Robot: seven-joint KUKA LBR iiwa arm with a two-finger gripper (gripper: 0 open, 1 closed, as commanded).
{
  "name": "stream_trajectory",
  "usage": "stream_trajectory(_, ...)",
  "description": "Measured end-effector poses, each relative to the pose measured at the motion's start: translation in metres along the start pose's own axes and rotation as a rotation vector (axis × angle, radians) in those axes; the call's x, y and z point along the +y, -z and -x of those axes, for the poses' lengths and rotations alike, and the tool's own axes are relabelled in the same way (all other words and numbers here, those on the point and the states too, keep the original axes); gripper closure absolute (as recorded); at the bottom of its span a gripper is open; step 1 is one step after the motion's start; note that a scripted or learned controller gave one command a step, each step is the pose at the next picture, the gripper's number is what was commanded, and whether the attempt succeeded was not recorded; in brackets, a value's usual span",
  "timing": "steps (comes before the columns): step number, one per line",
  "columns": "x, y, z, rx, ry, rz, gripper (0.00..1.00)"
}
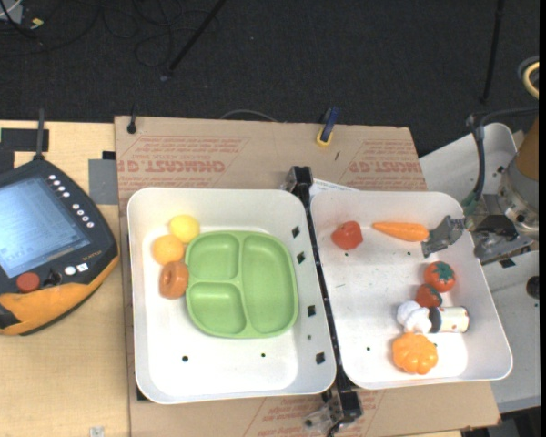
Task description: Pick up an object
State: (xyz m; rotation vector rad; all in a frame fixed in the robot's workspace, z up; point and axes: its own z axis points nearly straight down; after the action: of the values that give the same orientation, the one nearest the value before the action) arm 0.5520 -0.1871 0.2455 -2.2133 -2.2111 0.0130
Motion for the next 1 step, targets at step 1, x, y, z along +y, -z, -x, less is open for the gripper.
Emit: stream_trajectory(1, 0.002, 0.0075, 0.0001, -0.002, 0.002, 0.012, 0.0)
